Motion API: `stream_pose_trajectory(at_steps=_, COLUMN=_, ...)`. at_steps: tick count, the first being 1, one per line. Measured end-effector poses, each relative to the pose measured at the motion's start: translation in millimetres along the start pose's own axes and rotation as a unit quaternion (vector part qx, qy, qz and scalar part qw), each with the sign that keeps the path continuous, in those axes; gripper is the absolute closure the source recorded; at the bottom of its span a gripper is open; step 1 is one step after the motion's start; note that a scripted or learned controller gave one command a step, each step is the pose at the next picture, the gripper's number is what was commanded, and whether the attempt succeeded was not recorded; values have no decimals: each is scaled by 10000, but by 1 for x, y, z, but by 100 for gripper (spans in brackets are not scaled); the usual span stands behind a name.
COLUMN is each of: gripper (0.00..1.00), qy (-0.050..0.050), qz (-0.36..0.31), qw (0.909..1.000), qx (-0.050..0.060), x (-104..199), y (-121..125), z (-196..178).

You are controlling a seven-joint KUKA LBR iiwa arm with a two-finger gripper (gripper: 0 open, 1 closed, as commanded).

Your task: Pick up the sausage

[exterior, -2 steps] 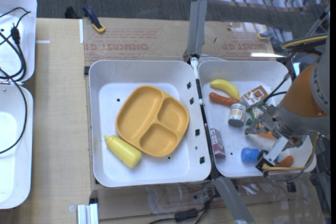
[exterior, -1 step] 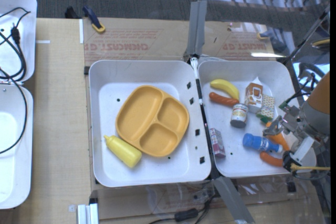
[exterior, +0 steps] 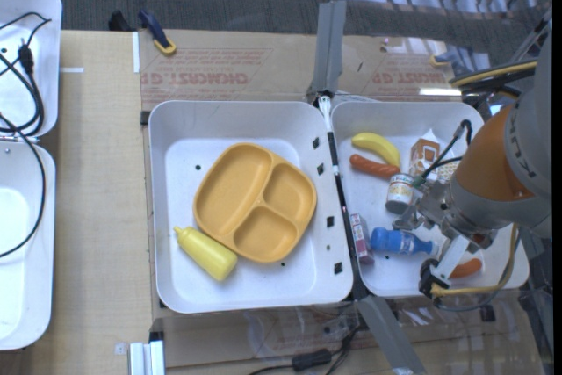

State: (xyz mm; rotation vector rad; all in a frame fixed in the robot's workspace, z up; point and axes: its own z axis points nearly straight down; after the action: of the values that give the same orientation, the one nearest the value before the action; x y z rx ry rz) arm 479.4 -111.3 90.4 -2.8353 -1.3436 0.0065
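The sausage lies in the right bin, near its back left, just below the banana and above a small can. The gripper hangs over the bin's front right, well apart from the sausage, beside a blue bottle and an orange item; whether it is spread or pressed together I cannot tell. The left bin holds a yellow divided plate and a mustard bottle.

Robot lab, 2 white bins on cardboard-covered bench (loose cables)
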Motion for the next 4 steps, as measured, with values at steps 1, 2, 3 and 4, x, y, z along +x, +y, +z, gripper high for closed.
stream_pose_trajectory(at_steps=1, gripper=0, qy=67, qz=-1117, qw=9937, qx=71, x=-74, y=59, z=0)
stream_pose_trajectory(at_steps=2, gripper=0, qy=1, qz=-1626, qw=9867, qx=-12, x=-24, y=16, z=-1)
stream_pose_trajectory(at_steps=3, gripper=0, qy=-3, qz=-2339, qw=9723, qx=-7, x=13, y=-14, z=0)
stream_pose_trajectory(at_steps=4, gripper=0, qy=-7, qz=-1249, qw=9922, qx=-17, x=82, y=94, z=-1)
